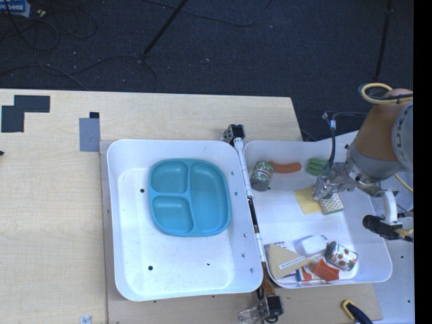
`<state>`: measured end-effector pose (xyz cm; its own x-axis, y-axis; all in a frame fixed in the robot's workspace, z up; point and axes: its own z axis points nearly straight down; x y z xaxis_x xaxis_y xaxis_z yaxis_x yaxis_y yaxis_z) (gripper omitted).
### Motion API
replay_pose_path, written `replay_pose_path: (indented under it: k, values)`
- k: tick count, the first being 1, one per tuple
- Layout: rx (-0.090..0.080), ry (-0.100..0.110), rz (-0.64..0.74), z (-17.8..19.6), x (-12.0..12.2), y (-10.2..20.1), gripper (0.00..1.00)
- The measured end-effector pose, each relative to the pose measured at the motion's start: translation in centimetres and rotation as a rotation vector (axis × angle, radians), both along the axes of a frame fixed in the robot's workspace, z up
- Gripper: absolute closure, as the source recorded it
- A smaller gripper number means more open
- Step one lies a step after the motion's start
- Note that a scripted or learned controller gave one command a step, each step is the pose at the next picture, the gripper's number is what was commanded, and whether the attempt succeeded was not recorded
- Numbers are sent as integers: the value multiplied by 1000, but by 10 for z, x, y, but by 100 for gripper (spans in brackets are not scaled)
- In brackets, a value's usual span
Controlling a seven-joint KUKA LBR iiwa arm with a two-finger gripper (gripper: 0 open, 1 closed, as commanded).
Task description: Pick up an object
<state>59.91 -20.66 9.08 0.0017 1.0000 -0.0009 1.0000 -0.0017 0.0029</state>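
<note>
A pale wooden bench (54, 208) is filling the left and center of the frame. 2 white bins, the left bin (128, 275) and the right bin (368, 265), are sitting side by side on it, lower center and lower right.

The arm (386, 135) came in as a thick rounded body — an orange-brown band, dulled by the light, sat above a grey wrist section that narrowed toward the tool. A pale yellowish cable loop (375, 90) curled just above the orange band, and a thin dark cable (332, 140) ran down beside the wrist to the gripper (327, 189). The gripper itself was small, metallic and silver-grey, a cluster of bright, angular parts too fine to tell apart. Behind it, under the wrist, a white bracket (388, 204) curved down to a black cylindrical fitting (382, 226) — with a touch of yellow at its far end.
</note>
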Motion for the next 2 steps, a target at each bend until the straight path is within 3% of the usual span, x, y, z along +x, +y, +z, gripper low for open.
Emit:
replay_pose_path:
  k: [1, 2]
  values:
    - [3, 7, 1, 25, 9, 1, 100]
    - [2, 7, 2, 36, 35, -4, 100]
